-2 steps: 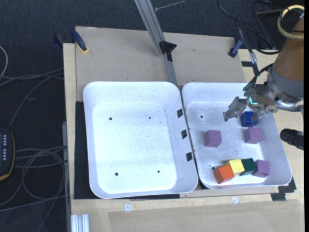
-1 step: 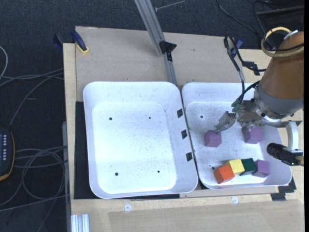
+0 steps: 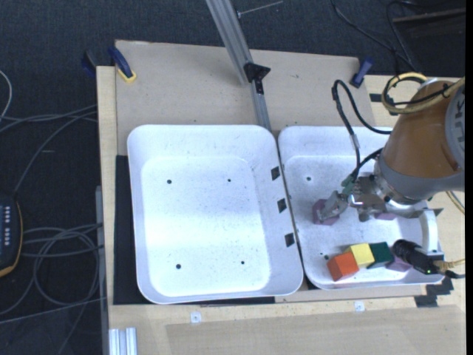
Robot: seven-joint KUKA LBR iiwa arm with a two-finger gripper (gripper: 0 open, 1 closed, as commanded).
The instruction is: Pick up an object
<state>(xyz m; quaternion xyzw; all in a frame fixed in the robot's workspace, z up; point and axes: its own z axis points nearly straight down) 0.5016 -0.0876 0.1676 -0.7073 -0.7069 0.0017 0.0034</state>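
My gripper (image 3: 334, 207) hangs low in the right bin (image 3: 310, 143), fingers pinching a small purple object (image 3: 324, 211), with coloured blocks (image 3: 360, 259) nearby.

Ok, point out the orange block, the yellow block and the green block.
orange block (image 3: 342, 265), camera view, on its top face.
yellow block (image 3: 362, 254), camera view, on its top face.
green block (image 3: 381, 252), camera view, on its top face.

You've got 2 bins side by side on the bench (image 3: 185, 87): left bin (image 3: 207, 213) and right bin (image 3: 310, 154). In the right bin, near its front edge, 3 blocks (image 3: 361, 259) sit in a row, touching. Claw (image 3: 334, 207) hangs over the right bin's middle, behind the blocks.
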